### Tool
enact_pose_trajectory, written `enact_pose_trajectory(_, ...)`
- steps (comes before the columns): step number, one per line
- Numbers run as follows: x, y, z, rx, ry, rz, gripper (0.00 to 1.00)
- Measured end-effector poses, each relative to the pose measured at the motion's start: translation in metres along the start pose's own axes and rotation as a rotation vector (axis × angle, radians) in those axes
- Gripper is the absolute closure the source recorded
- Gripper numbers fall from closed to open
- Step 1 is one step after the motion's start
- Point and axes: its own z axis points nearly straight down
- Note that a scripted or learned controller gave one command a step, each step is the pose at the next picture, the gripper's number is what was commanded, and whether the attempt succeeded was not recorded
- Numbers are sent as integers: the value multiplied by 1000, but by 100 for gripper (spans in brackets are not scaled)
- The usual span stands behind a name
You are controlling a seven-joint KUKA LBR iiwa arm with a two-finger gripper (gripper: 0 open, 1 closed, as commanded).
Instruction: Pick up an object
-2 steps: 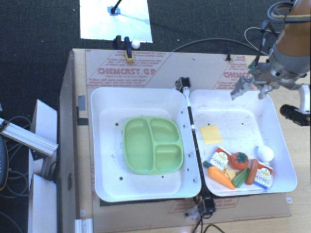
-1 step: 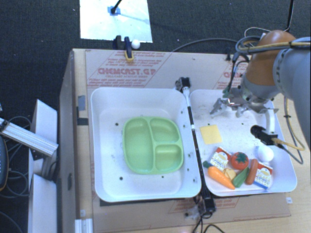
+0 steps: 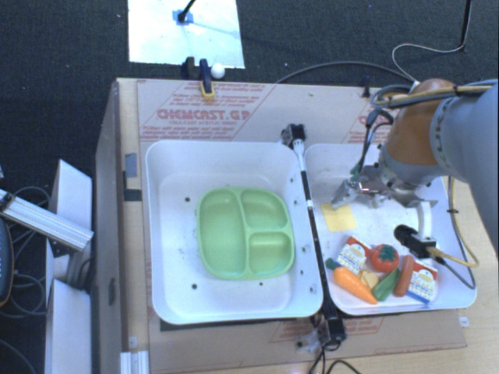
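Observation:
Several toy foods lie in the right bin (image 3: 444, 306). A flat yellow cheese slice (image 3: 339, 219) rests near its middle left. At the front sit an orange carrot (image 3: 355, 285), a red tomato (image 3: 383, 256), a brown sausage (image 3: 403, 275), a green vegetable (image 3: 386, 285) and two small printed cartons (image 3: 352, 254) (image 3: 422, 284). My gripper (image 3: 356, 199) hangs just above and behind the cheese slice. Its fingers are spread open with nothing between them.
The left bin (image 3: 168, 209) holds a green divided plate (image 3: 245, 232). A black ridge (image 3: 308, 201) separates the two bins. A black cable fitting (image 3: 413, 241) hangs off the arm over the right bin, near the tomato.

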Motion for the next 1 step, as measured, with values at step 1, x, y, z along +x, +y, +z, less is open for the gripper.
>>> enact_pose_trajectory(1,27,-8,0,1,1,-2,0)
